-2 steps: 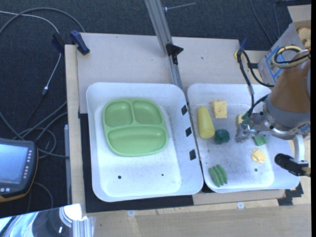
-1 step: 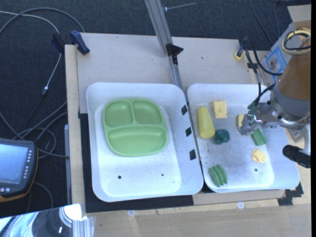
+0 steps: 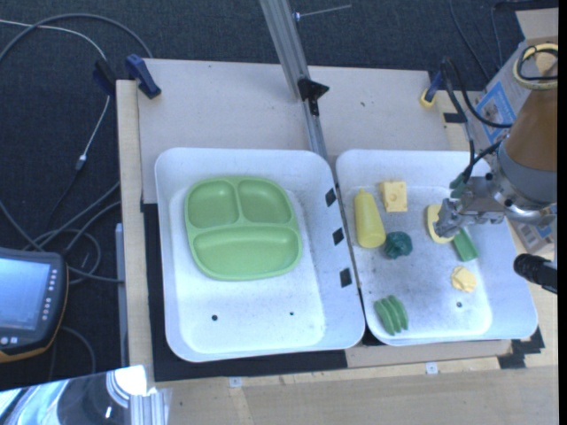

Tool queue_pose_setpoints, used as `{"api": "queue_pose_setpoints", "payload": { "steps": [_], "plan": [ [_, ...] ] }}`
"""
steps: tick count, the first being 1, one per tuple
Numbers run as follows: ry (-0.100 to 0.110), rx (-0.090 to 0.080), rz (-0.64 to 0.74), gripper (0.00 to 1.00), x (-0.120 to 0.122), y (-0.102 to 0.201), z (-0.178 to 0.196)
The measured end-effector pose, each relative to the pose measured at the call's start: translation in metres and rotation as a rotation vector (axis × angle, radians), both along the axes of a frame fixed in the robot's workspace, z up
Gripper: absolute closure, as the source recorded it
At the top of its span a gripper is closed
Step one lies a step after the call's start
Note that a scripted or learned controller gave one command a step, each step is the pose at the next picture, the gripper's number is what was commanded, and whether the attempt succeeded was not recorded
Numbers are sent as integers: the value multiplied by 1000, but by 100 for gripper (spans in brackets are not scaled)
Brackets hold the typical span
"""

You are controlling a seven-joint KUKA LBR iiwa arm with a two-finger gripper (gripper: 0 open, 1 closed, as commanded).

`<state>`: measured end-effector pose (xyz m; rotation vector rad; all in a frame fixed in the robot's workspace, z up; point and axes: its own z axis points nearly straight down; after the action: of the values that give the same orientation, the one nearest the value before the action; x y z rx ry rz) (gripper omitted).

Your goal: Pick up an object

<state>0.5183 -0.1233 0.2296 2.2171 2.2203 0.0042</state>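
Arm low over the right bin [image 3: 505, 321], jaws [image 3: 447, 220] down among the toys!

The jaws sit right on a yellow slice [image 3: 433, 223] by the bin's right side, a green block [image 3: 464, 245] just beside them; I can't tell if they're open or closed. Nearby lie a yellow cylinder [image 3: 368, 220], a cheese cube [image 3: 394, 196], a dark green ball [image 3: 398, 244], a small yellow piece [image 3: 463, 279] and a green ribbed piece [image 3: 391, 313]. In the left bin [image 3: 257, 330], a green divided plate [image 3: 242, 228].
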Motion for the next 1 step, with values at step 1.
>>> {"api": "queue_pose_setpoints", "payload": {
  "steps": [1],
  "plan": [
    [5,4,5,100,-6,49,11]
  ]
}}
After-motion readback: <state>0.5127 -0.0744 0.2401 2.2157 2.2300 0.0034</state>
